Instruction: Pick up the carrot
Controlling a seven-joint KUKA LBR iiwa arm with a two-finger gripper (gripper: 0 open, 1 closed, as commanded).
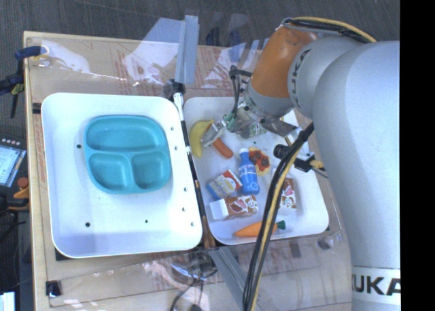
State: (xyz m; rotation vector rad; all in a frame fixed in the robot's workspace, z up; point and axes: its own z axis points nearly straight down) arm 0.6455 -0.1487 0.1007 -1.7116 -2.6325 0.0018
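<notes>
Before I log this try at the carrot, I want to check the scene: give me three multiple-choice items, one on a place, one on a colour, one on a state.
1. Where in the right white bin does the long orange carrot lie?
A. at its near edge
B. at its far edge
C. in the middle

2. What colour is the three-compartment plastic tray in the left white bin?
A. red
B. turquoise
C. yellow

3. How does the carrot stand to the two-finger gripper?
A. between its fingers
B. lying apart from it in the bin
C. lifted above the bench

Key: 1 A, the carrot lies along the near rim, below the small cartons. 2 B, the tray is plainly turquoise. 3 B, the gripper hangs at the bin's far end beside the yellow banana, well away from the carrot.
</notes>
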